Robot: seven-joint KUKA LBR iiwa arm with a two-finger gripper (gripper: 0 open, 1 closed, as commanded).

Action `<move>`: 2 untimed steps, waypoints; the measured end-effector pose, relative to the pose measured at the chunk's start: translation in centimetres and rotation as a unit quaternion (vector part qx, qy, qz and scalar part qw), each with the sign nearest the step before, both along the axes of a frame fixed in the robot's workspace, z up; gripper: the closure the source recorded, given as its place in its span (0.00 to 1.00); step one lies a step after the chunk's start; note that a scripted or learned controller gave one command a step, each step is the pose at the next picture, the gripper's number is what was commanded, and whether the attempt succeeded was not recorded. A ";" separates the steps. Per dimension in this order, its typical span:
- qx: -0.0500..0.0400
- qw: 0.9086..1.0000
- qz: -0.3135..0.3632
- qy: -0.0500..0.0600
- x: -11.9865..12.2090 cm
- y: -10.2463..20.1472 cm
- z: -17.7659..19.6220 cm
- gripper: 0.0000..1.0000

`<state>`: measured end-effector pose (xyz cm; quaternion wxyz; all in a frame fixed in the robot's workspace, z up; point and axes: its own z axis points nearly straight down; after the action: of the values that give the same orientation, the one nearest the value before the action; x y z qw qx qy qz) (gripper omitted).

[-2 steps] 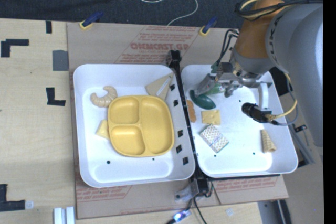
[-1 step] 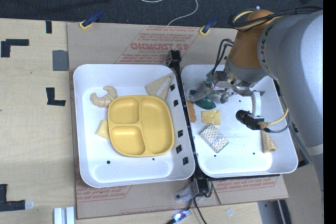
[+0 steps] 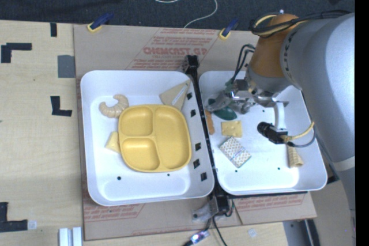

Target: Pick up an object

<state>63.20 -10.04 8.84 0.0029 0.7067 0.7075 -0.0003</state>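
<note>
My gripper (image 3: 232, 101) hangs low in the upper left part of the right bin (image 3: 271, 184), under the grey arm with its orange band. A dark green thing (image 3: 221, 108) lies right at the gripper and is partly hidden by it; whether it is gripped I cannot tell. Just below lie a tan square piece (image 3: 232, 128) and a patterned white packet (image 3: 235, 152). A small orange stick (image 3: 210, 124) rests by the bin's left wall. A tan cone (image 3: 294, 157) lies at the right side.
The left bin (image 3: 92, 86) holds a yellow divided plate (image 3: 154, 138), a pale curled piece (image 3: 113, 105), a tan wedge (image 3: 176, 94) and a yellow slice (image 3: 112, 141) tucked under the plate. The arm covers the right bin's upper right.
</note>
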 end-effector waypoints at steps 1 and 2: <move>0.001 1.000 0.001 0.001 -0.1 0.2 0.8 1.00; 0.002 1.000 0.000 0.000 1.0 0.0 6.1 1.00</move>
<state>64.17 -10.05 14.94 0.0014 0.7066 0.7076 0.0010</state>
